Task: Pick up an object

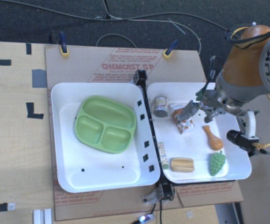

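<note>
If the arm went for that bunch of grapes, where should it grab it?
Probably across the middle of the grapes, coming straight down from above. The bunch lies flat near the right bin's front corner, so fingers closing across its narrower width should clear the rim and the drumstick.

Robotics lab — clamped bench, loose cables

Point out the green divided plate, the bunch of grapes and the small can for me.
green divided plate [106, 123]: camera view, left bin, on the ridge between its compartments.
bunch of grapes [216, 163]: camera view, right bin's near right corner, middle of the cluster.
small can [160, 106]: camera view, right bin near the divider, on its side wall.
</note>
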Controlling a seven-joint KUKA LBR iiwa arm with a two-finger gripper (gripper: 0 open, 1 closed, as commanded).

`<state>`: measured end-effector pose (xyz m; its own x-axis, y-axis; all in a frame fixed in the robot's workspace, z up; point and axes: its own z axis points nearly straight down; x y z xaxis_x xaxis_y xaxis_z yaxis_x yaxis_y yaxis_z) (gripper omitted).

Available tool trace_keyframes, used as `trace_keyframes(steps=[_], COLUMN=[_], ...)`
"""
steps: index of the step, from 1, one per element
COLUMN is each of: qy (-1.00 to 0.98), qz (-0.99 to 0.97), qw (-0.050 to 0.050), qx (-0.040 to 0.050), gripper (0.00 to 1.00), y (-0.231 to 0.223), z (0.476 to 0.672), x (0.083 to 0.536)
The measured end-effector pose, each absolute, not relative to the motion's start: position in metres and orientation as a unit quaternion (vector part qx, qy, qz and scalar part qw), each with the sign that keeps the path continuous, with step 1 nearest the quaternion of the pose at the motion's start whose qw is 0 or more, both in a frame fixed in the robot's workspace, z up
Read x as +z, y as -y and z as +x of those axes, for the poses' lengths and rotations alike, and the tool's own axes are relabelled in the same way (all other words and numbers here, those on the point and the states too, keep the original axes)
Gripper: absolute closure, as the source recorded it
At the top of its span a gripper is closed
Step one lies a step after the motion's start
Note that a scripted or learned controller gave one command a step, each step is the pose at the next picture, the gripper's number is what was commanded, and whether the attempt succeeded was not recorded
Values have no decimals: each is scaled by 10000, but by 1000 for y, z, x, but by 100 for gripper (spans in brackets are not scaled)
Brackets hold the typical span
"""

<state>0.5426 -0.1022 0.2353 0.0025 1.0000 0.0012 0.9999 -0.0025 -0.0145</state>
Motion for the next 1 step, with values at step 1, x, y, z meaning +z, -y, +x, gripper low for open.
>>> trace_keyframes(steps=[1], qy=[7075], qz=[-7067], qw=[3], qx=[6], gripper=[0], y=[102], z=[545], x=[242])
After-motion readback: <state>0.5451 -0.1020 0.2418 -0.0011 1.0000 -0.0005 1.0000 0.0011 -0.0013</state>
